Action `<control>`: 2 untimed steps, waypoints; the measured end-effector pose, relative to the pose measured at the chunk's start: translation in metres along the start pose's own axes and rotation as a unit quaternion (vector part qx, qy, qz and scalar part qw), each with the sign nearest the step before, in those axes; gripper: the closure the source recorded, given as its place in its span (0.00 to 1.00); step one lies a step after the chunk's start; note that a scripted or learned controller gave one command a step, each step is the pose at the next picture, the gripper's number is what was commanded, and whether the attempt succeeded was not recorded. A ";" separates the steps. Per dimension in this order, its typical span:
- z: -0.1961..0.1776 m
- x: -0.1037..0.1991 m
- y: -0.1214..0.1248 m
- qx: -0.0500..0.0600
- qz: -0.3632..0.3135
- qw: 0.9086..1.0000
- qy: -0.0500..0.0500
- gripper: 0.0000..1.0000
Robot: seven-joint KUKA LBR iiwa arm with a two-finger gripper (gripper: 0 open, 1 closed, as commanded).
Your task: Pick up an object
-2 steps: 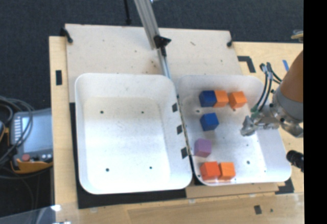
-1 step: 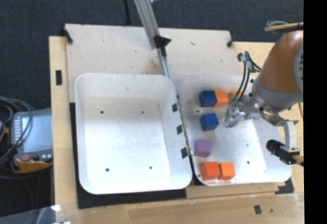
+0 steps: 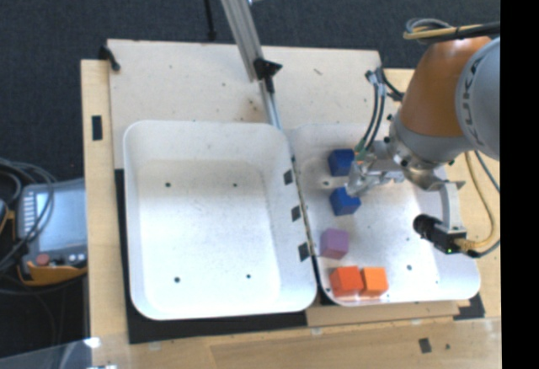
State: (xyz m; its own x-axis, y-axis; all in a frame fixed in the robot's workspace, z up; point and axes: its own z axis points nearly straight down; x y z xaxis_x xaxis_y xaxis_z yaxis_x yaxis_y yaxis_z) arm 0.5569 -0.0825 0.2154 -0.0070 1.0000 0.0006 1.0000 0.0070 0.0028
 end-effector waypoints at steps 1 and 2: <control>-0.002 0.042 0.027 0.000 0.000 1.000 0.000 1.00; -0.018 0.090 0.047 0.000 0.000 1.000 0.001 1.00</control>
State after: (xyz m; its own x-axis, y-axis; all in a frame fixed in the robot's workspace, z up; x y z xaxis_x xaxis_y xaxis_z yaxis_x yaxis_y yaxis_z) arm 0.6030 0.0083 0.2336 -0.0074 1.0000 0.0017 1.0000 0.0073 0.0034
